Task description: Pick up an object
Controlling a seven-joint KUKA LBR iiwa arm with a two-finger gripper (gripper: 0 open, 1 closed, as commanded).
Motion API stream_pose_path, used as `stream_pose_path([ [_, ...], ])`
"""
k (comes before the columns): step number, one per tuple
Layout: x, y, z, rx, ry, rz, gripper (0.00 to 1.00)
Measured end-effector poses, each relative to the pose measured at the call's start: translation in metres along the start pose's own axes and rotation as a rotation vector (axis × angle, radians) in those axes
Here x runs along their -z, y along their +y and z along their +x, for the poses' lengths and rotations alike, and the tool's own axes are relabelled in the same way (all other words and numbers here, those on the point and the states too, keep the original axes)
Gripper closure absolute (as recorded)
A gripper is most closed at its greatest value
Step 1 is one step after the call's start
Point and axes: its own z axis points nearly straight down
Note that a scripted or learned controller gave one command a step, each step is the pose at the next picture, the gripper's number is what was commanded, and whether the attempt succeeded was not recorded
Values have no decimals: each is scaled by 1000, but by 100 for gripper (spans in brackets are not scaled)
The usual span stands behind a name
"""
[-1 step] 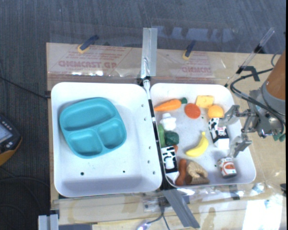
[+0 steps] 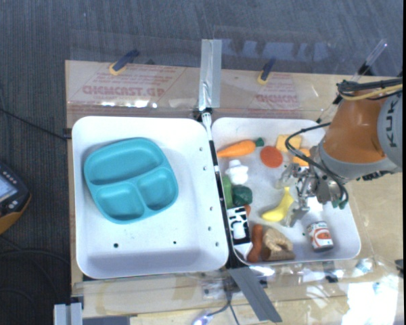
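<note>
- Banana (image 2: 279, 207), yellow and curved, lay in the right bin (image 2: 338, 252), just left of the end effector (image 2: 303, 196).
- Nearest the camera in that bin sat a small red and white can (image 2: 319, 235), a lump of brown bread (image 2: 277, 242) and a brown sausage-like thing (image 2: 257, 242).
- A black and white block (image 2: 238, 223) stood at the left wall of the right bin, near the bread.
- End effector hung low over the middle of the right bin, and its metal fingers pointed down beside the banana. I could not tell if they were open or closed, or if they touched the banana.
- A green toy (image 2: 241, 195) and a small white toy (image 2: 238, 173) lay to the left of the banana.
- Farther back lay a red tomato (image 2: 271, 156), an orange carrot (image 2: 237, 148) with a green end, and a yellow piece (image 2: 284, 143).
- The grey arm with its orange band (image 2: 355, 131) came in from the right, over the bin's far corner.
- The left bin (image 2: 122, 249) held a blue tray (image 2: 130, 178) with three parts.
- Both bins sat side by side on the worktop (image 2: 155, 87).
</note>
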Motion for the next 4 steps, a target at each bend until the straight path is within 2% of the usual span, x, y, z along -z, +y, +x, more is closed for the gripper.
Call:
stream_pose_path([
  [1,10,2,-2,3,-5,3,100],
  [2,10,2,-2,4,-5,3,0],
  [3,-4,19,-72,192,-8,2,0],
  [4,-3,-23,-21,256,-9,2,0],
])
